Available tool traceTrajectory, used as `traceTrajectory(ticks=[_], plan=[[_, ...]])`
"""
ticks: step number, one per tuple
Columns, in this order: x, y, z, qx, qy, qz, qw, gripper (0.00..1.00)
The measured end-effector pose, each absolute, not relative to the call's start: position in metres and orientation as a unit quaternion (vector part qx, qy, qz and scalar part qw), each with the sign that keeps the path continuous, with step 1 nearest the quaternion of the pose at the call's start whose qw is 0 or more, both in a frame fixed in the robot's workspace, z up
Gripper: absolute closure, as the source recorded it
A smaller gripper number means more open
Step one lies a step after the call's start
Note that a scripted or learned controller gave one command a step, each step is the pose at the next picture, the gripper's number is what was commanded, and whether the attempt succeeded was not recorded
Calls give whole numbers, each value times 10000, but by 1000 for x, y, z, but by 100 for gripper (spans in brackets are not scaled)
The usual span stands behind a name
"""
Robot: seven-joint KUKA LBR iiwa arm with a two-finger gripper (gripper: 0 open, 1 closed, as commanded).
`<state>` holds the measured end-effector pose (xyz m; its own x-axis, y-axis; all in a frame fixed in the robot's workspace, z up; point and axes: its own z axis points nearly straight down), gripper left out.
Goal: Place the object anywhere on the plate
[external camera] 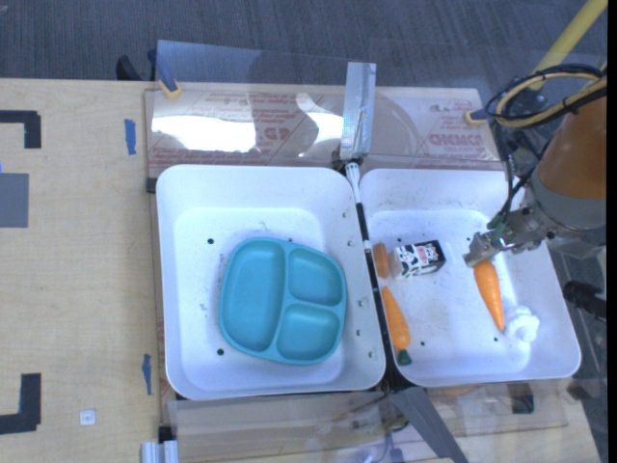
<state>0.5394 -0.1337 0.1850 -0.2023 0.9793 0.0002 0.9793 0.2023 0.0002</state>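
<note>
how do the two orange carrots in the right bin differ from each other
The orange carrot by the bin's left wall lies against that wall below the small bottle, with a dark green tip at its lower end. The orange carrot under the gripper lies farther right, its lower end beside a white lump. The gripper is over its upper end. Both are orange, tapered and similar in length.

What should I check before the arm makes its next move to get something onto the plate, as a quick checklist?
1. Blue plate sits flat in the left bin, compartments free: ok.
2. Gripper over the right bin, at the top end of a carrot: ok.
3. Carrot actually between the fingers: cannot tell.
4. Second carrot lies along the bin divider, hard to reach: not ok.
5. Small milk bottle lies on its side, apart from the gripper: ok.
6. Anything on the plate yet: not ok.
</note>
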Motion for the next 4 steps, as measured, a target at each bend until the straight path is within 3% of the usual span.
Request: traceTrajectory(ticks=[1,2,4], plan=[[537,-56,197,-5800,-8146,0,22,100],[550,32,182,-6015,-7989,3,20,100],[505,126,176,-5688,-8225,21,37,100]])
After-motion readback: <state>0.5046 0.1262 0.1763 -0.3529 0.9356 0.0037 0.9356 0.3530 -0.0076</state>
